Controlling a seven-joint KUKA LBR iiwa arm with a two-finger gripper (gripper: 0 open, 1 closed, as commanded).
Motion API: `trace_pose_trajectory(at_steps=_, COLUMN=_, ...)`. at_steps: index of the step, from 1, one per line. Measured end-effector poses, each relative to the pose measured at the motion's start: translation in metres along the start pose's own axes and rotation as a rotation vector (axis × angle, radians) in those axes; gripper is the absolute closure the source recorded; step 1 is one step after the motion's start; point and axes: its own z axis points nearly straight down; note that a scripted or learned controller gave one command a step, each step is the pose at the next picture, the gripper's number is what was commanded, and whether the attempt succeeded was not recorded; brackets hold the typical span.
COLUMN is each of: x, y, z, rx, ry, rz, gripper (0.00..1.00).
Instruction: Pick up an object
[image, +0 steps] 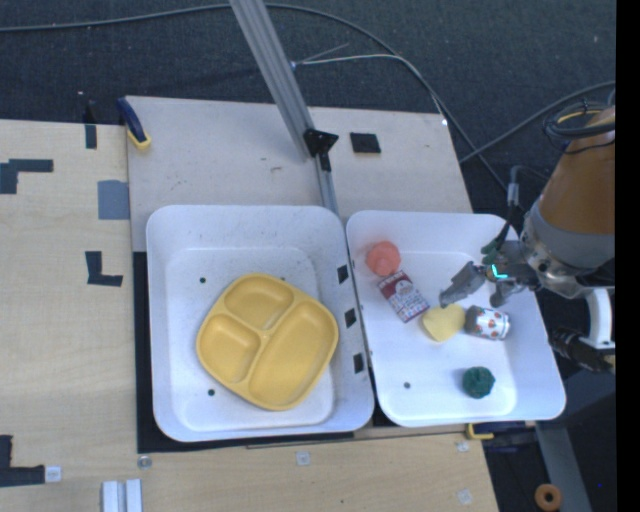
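Note:
The right bin (520, 400) holds several small objects: an orange-pink ball (382, 257), a red and white packet (403, 297), a yellow lump (443, 323), a small white and red can (490, 323) lying on its side, and a dark green ball (478, 381). My gripper (481, 286) hangs over the bin's right half, just above the yellow lump and the can. Its two dark fingers (460, 283) are spread apart with nothing between them.
The left bin (170, 330) carries a yellow divided plate (267, 341). A grey metal pole (285, 85) slants down to the gap between the bins. Black cables run across the dark floor behind. The arm's orange band (585, 185) stands at the right.

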Motion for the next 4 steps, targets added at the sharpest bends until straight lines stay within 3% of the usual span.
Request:
trace_pose_trajectory(at_steps=1, x=0.0, y=0.0, z=0.0, rx=-0.001, ry=0.0, rz=0.0, gripper=0.0)
trace_pose_trajectory(at_steps=3, x=-0.002, y=-0.01, z=0.128, rx=0.006, ry=0.001, rz=0.002, gripper=0.0)
trace_pose_trajectory(at_steps=4, x=-0.002, y=-0.009, z=0.143, rx=-0.003, ry=-0.001, rz=0.001, gripper=0.0)
